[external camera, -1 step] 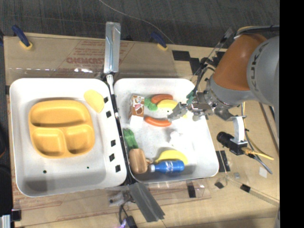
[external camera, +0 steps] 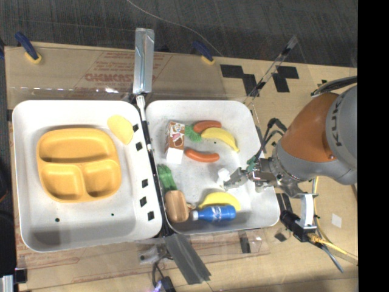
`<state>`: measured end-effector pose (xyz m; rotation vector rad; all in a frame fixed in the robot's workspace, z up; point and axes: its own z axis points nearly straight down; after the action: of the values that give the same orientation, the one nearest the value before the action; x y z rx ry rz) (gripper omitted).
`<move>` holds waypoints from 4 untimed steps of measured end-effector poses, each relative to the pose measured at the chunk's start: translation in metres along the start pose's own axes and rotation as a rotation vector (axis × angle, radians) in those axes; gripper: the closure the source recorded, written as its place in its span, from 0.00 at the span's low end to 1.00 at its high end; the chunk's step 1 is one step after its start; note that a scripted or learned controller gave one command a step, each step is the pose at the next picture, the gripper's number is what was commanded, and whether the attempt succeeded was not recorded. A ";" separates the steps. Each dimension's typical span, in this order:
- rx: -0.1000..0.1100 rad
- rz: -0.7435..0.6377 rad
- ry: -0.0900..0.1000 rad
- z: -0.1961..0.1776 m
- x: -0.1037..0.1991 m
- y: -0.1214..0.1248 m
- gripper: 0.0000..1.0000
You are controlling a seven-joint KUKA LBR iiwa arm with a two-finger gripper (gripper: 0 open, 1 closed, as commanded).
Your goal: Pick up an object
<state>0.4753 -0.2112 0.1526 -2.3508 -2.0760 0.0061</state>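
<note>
The gripper [external camera: 234, 176] hangs low inside the right bin [external camera: 258, 215], close to that bin's right wall, with the grey arm [external camera: 316, 142] entering over the rim. Whether it is released or clenched cannot be told from the camera view; the tip is small and partly merged with a small white object [external camera: 223, 175] just beside it. Nothing can be confirmed as held. Candidate items lie around that white object: a yellow banana [external camera: 220, 199] just below it, a blue bottle [external camera: 216, 213] touching the banana's lower side, a red sausage [external camera: 202, 156] up and to the left, and a second banana [external camera: 222, 139] above. The main risk is judged to be crowding: the lower banana and the bottle lie against each other, so a descent there could catch both or push one aside. The bottle looks rounded and could roll out from a closing grip. The white object is small and pale against the bin floor, so a closure on it may miss. The nearby bin wall could also obstruct the wrist.
</note>
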 end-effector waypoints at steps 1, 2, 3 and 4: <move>0.000 0.170 0.002 0.052 0.055 0.076 0.00; -0.010 0.288 0.001 -0.044 0.024 0.098 0.00; 0.003 0.334 0.002 0.017 0.035 0.052 0.00; -0.006 -0.244 -0.002 -0.013 0.037 0.074 0.00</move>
<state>0.5532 -0.1835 0.1648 -2.0839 -2.3504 0.0010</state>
